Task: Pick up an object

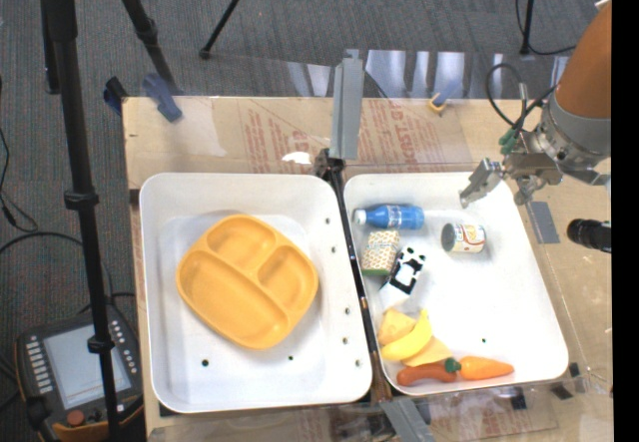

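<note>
My gripper (502, 186) hangs over the far right corner of the right bin (529, 300), open, with nothing between its fingers. Just below and left of it a small can (464, 237) lies on its side. A blue bottle (389, 217) lies near the bin's far left corner. Beside it are a patterned packet (380, 252) and a black-and-white block (405, 270). Yellow bananas (407, 335) and an orange carrot (477, 368) sit at the near edge.
The left bin (160, 230) holds a yellow divided plate (248, 278). A grey post (346, 111) stands behind the seam between the bins. Tripod legs and a dark stand rise at the left, off the bench.
</note>
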`<state>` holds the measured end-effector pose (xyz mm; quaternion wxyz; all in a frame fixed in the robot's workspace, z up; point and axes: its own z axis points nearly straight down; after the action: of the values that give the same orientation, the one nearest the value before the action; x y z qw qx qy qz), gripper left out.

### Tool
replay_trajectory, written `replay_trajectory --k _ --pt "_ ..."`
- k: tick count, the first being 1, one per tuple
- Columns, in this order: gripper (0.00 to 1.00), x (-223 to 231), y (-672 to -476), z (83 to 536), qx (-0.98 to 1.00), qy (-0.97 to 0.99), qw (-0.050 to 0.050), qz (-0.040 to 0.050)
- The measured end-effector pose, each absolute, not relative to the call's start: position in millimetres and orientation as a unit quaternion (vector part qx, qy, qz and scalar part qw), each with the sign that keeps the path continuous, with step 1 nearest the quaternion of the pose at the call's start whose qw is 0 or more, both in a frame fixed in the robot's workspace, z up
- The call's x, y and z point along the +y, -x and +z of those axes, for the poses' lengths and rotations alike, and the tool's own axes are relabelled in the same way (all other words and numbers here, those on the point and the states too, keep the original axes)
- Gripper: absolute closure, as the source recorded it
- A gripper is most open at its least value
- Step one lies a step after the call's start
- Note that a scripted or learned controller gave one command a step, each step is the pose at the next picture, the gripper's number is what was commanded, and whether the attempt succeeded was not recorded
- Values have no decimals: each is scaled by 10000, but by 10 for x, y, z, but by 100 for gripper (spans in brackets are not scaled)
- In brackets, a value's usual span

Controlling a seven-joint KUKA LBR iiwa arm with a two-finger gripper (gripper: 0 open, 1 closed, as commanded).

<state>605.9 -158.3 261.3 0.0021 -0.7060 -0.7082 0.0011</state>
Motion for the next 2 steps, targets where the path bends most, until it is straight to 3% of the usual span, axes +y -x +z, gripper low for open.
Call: replay_trajectory --k 1,2 --pt "0 -1680 -5874 1357 -7446 6675 16 6" --pt "0 -1959 -6104 857 -7954 6061 12 1"
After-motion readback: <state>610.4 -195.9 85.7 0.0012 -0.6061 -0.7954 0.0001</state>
